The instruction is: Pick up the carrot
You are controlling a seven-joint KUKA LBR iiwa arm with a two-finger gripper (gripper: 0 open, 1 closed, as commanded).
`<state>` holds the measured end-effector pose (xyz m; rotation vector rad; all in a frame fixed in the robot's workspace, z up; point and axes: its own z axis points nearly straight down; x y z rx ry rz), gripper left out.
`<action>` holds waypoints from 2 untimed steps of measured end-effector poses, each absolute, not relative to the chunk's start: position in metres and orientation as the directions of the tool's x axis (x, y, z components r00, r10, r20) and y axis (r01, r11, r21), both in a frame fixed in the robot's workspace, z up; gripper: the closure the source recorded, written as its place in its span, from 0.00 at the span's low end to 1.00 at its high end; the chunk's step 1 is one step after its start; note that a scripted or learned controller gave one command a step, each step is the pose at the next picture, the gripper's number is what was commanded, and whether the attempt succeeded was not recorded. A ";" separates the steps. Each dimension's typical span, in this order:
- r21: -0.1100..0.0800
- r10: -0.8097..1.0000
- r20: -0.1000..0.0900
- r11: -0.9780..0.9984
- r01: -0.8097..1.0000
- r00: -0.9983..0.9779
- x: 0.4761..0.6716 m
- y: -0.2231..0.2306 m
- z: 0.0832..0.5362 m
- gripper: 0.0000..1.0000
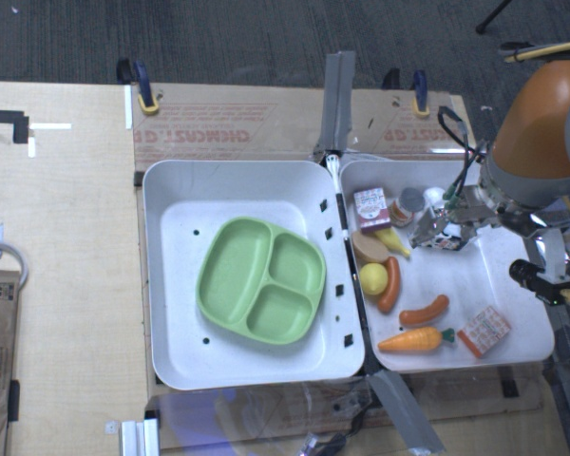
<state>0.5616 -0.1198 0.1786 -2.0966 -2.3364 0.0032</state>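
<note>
With the orange plastic carrot (414, 341) lying untouched near the front of the right white bin (513, 350), the gripper (444, 227) hovered well behind it, its grip unreadable, so the approach step remained: travel forward, then descend.

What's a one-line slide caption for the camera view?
Hand over the right bin, above and apart from the carrot lying near its front wall; green tray in the left bin.
</note>
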 end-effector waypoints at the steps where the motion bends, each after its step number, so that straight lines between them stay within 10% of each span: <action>1: -0.004 1.000 0.001 0.012 1.000 -0.012 0.485 -0.080 0.191 0.00; 2: -0.004 1.000 0.000 0.008 1.000 -0.008 0.486 -0.081 0.199 1.00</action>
